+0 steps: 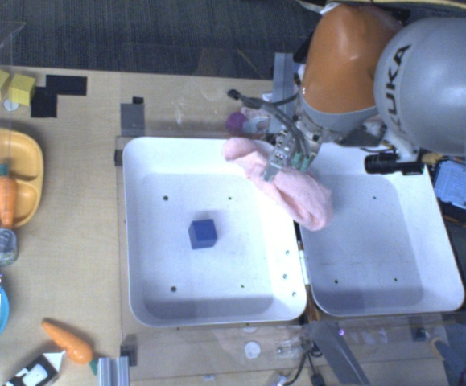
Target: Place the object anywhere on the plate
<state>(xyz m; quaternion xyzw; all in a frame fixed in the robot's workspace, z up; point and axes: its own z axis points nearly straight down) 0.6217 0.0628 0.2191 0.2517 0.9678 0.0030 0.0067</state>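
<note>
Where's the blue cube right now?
The blue cube sits near the middle of the left bin, apart from the pink cloth draped over the bins' divide.

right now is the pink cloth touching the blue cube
Apart. The camera view shows bare white bin floor between the pink cloth, draped over the bins' shared edge, and the blue cube.

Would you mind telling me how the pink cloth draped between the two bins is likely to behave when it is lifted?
The pink cloth is probably floppy: it sags in folds over the left bin's rim. It looks light for its size. Pinched at one spot, the rest would likely dangle and drag, possibly snagging on the bin edges.
</note>
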